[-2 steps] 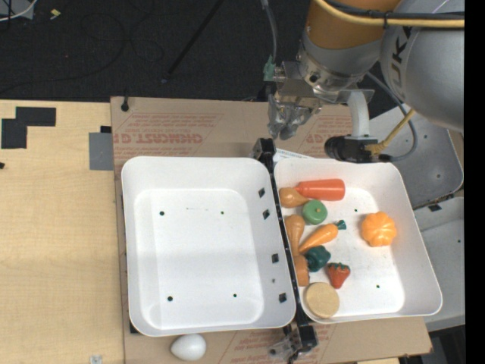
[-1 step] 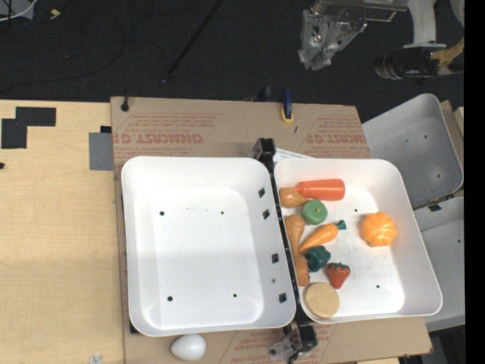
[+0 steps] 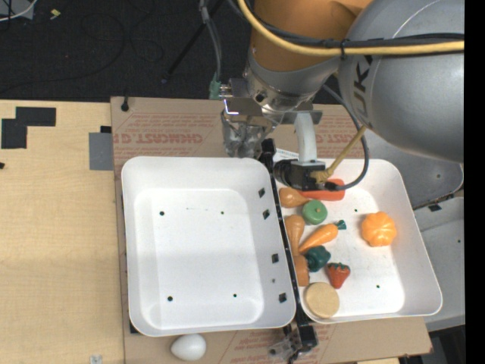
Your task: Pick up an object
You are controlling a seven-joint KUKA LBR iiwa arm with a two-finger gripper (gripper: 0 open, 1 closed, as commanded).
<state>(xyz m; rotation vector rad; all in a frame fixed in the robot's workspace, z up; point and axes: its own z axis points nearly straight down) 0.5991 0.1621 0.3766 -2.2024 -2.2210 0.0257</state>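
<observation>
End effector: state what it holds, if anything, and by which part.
Cannot be told. The end effector sits above the far rim of the left bin, and no object shows in it.

Right bin (image 3: 409,279) as reference: toy foods clustered along its left wall; pumpkin (image 3: 378,229) apart toward its right; left bin (image 3: 144,294) adjoining; egg (image 3: 188,346) outside, below-left.

Printed lettering: red, on the brown cardboard sheet (image 3: 182,131) under the left bin (image 3: 140,203), just beyond that bin's far rim; it stood upside down and mirrored, and could not be read with certainty. More red print below the bin's near rim was illegible.
</observation>
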